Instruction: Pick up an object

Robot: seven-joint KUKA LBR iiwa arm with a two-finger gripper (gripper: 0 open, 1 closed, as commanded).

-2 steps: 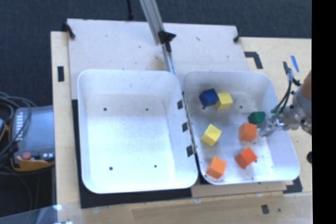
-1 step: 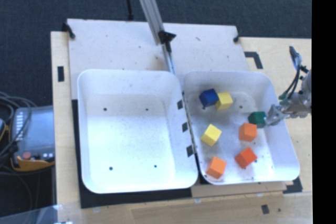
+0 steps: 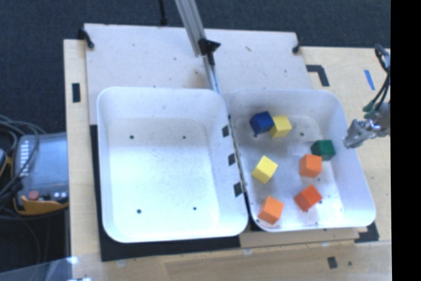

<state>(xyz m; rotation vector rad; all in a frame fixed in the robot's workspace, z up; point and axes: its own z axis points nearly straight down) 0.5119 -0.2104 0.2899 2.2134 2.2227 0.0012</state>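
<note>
I am at the approach step: my end effector (image 3: pixel 364 131) sits at three o'clock by the right bin's (image 3: pixel 355 168) rim, carrying nothing; its opening I cannot tell. Nearest is the green cube (image 3: pixel 323 149); next I must descend over it.

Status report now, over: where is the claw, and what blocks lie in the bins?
Claw at right bin's right rim, nothing visibly held. Nearest: green block, touching an orange block. Five more blocks in that bin.
</note>
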